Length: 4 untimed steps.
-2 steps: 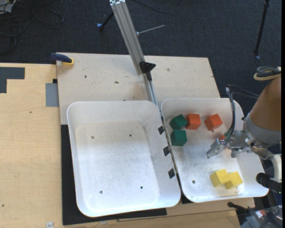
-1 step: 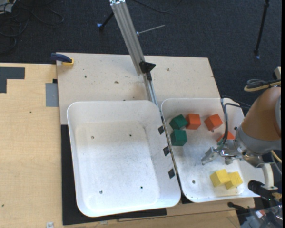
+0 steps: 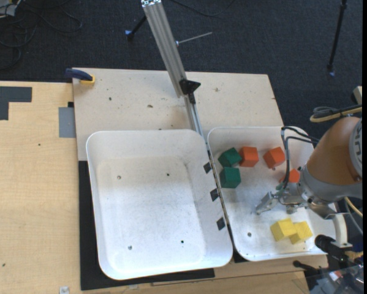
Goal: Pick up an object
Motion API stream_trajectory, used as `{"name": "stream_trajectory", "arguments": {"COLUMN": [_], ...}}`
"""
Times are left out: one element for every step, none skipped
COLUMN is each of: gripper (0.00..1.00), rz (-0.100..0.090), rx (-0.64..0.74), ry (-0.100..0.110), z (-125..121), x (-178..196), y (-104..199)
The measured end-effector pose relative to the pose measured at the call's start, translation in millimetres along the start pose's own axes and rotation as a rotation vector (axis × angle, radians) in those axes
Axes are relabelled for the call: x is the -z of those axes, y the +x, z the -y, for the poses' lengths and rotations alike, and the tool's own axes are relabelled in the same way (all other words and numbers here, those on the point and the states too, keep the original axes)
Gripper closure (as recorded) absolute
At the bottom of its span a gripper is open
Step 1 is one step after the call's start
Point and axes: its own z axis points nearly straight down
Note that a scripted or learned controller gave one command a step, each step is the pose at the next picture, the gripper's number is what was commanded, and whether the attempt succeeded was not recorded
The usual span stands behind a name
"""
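over in the shallow white right bin at the lower right of the frame we've got two green blocks up against its left wall, two orange blocks beside them toward the top, and a chunky yellow block of joined cubes near the bottom edge, while the shallow white left bin sits centre frame. the grey two-finger gripper is low over the right bin's floor, just up and left of the yellow block, apart from it. its jaws look spread with nothing between them.
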Motion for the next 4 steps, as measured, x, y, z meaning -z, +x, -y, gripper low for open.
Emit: {"name": "stream_trajectory", "arguments": {"gripper": [1.00, 1.00, 1.00, 1.00], "rz": [-0.002, 0.002, 0.004, 0.003], "rx": [-0.007, -0.007, -0.001, 0.003], "ry": [0.002, -0.005, -0.007, -0.006], "z": [1, 10, 12, 11], "x": [10, 63, 121, 156], "y": [-1, -3, -13, -14]}}
